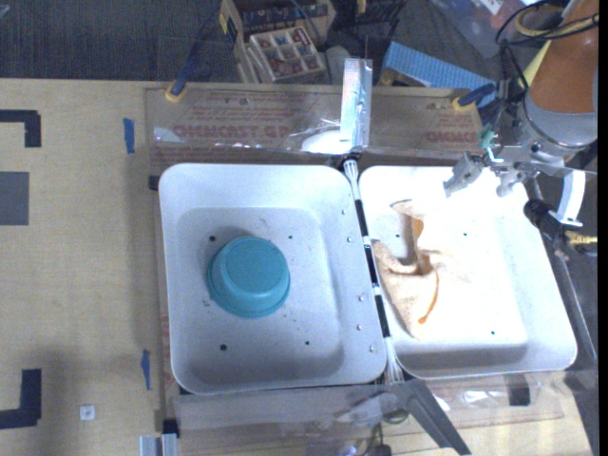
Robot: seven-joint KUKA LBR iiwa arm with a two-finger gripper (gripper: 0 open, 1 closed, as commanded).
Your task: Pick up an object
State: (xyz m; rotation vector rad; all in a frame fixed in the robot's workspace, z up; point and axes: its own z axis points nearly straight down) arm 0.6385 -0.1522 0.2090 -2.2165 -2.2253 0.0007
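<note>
A teal bowl (249,275) lies upside down in the left bin (180,198), a little left of its middle. A tan and orange curved object (410,272) rests against the left side of the right bin (541,293), with one thin part sticking up. My gripper (482,178) hangs over the far right corner of the right bin, up and to the right of the tan object and well apart from it. Its two fingers are spread, and nothing sits between them.
A clear plastic wall (356,103) stands behind the bins, with clutter on the floor beyond it. The arm's orange band (568,74) and cables fill the top right corner. Wooden bench surface (66,255) lies left of the bins.
</note>
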